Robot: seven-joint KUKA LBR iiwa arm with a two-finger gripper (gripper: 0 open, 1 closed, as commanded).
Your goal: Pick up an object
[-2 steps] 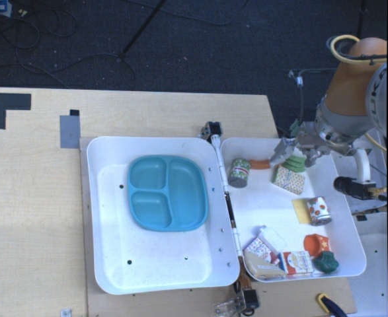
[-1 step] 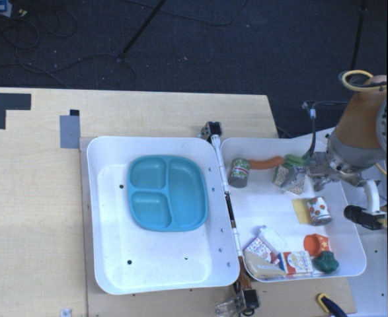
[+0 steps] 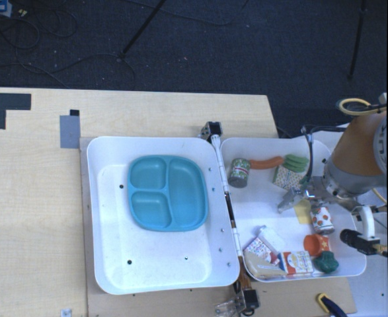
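My gripper (image 3: 291,201) hangs low over the middle of the right bin (image 3: 263,211), with the grey arm and its orange band (image 3: 360,144) coming in from the right. Just below and right of it lie a yellow piece (image 3: 304,212) and a small red-and-white can (image 3: 322,221). A speckled box (image 3: 287,177) lies just above it. Further up are a green ridged item (image 3: 297,162), an orange carrot (image 3: 267,163) and a small tin (image 3: 238,172). I see nothing held.
The left bin (image 3: 108,243) holds a teal divided plate (image 3: 166,193). At the right bin's near edge lie a milk carton (image 3: 277,259), an orange object (image 3: 315,244) and a dark green object (image 3: 326,263). A metal divider (image 3: 224,190) separates the bins.
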